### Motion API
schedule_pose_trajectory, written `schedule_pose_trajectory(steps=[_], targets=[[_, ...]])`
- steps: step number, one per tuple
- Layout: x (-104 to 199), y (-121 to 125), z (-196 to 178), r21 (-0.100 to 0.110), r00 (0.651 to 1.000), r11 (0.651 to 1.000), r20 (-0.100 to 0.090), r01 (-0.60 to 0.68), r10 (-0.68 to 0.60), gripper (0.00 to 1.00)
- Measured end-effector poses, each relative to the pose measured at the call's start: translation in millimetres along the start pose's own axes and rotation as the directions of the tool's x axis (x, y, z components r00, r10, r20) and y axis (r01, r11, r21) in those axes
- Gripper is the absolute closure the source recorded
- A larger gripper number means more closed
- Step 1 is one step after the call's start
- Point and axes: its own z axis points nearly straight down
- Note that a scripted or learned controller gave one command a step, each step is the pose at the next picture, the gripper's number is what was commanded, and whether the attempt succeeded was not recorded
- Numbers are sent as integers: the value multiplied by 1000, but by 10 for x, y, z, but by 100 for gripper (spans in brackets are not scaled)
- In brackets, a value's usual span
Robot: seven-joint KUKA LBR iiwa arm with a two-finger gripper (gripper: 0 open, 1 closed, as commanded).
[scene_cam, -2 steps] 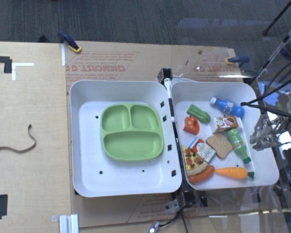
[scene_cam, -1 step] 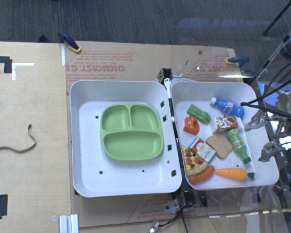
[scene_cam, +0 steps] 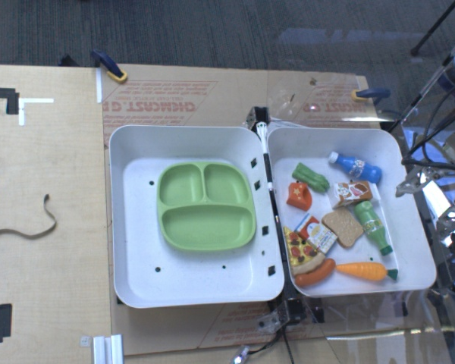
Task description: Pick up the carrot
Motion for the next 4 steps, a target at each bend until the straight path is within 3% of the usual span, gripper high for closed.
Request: schedule_pose_trajectory(steps=[1, 2, 3, 4], targets=[[52, -114, -197, 0, 962, 962, 1, 274, -274, 0], [159, -227, -227, -1, 902, 902, 1, 432, -432, 0], [193, -209, -398, -1, 727, 727, 2, 686, -686, 0], [171, -220, -547, 0, 422, 422, 4, 907, -907, 0]])
